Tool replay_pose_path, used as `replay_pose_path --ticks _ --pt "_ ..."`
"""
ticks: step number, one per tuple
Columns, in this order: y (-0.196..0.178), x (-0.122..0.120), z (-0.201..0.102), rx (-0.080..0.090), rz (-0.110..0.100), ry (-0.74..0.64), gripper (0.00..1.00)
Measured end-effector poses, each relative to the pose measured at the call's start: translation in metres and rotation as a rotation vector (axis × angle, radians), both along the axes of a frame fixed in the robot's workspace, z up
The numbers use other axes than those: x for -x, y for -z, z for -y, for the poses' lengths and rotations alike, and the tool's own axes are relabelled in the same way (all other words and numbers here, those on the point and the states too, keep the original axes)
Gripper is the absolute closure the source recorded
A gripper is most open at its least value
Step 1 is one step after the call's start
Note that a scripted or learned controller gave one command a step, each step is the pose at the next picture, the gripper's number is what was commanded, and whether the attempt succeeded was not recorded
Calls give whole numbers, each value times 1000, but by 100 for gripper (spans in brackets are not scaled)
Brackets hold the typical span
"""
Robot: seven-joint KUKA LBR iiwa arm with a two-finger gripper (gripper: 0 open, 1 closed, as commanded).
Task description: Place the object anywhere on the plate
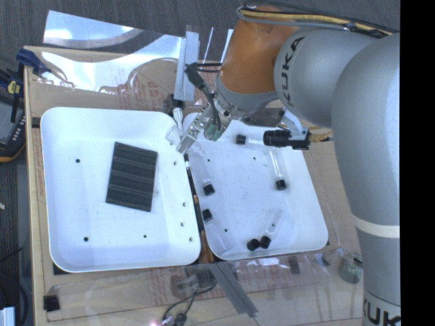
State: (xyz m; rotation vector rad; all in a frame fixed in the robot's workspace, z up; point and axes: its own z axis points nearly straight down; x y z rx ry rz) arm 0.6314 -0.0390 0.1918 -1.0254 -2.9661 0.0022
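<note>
Inside the right bin lie the candidate objects: several clear tubes with black caps, one capped tube near the middle right, another tube low in the bin beside two loose black caps, and smaller black pieces along the bin's left wall. None of them is lifted, and which one is meant cannot be told. Over in the left bin rests the dark ribbed rectangular plate, slightly tilted, with nothing on it, so the placing appears not yet done and the pick itself seems still ahead. Above the top left corner of the right bin hangs the gripper, close to the ridge where the two bins meet; whether its fingers are parted or closed cannot be made out, and nothing is seen between them. Open white floor surrounds the plate on every side, giving generous room for a set-down. Tighter going is likely at the shared wall between the bins and at the clutter of brackets behind the gripper.
</note>
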Motion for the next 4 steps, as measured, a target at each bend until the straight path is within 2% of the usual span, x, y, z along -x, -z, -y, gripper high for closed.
replay_pose_path --ticks 1,2,3,4 --pt "-1 -16 -68 0 4 -71 100" --pt "-1 -16 -68 0 4 -70 0" --pt "-4 -16 -137 0 7 -188 0" --pt "10 4 -209 1 1 75 0"
